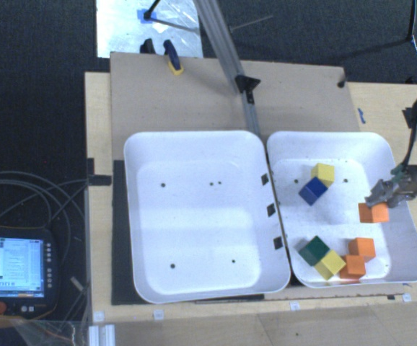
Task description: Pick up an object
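Right now your gripper (379, 196) sits over the right bin's (403, 166) right wall, jaws touching an orange cube (374, 213); you cannot tell whether they grip it. Elsewhere in that bin lie a yellow cube (324, 172) touching a blue cube (312, 191), and a green cube (314, 251) near the front. The pendant's (17, 272) screen text is unreadable

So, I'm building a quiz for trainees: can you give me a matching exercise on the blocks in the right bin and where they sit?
Things:
1. blue wooden cube
2. green wooden cube
3. orange wooden cube at the claw

Places:
A. against the bin's right wall
B. front, touching a yellow cube
C. back, just in front of a yellow cube

Pairs: 1-C, 2-B, 3-A
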